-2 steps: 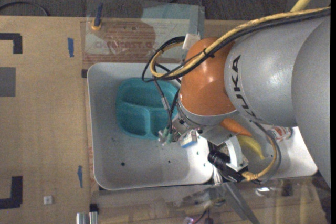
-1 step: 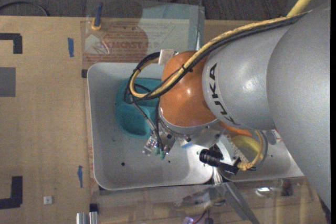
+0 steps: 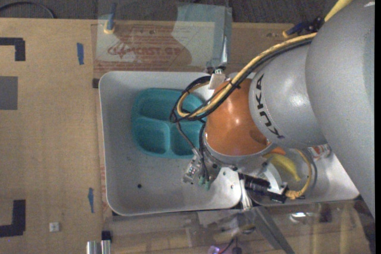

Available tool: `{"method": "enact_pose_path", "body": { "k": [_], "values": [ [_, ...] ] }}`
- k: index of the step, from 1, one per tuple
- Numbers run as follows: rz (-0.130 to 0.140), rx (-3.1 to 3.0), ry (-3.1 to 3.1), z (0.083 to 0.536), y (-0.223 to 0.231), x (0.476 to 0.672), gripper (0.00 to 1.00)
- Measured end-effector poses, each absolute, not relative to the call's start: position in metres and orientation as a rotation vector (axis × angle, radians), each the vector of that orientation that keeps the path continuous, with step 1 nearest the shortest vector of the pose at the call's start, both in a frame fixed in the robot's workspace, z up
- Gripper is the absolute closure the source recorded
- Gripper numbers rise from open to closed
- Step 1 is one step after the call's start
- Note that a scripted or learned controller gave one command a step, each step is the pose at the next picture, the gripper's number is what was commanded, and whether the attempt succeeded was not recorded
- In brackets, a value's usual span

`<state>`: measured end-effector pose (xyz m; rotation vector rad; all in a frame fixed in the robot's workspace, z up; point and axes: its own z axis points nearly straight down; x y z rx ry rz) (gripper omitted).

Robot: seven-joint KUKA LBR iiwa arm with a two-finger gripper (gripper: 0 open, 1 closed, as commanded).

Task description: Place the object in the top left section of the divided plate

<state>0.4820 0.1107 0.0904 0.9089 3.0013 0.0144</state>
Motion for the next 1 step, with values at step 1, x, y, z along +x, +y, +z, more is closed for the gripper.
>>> {"method": "enact_pose_path", "body": {
  "k": [1],
  "values": [
    [0.017,0.51,3.085,0.0912,0.0989,0.4838,1.0]
  ]
}}
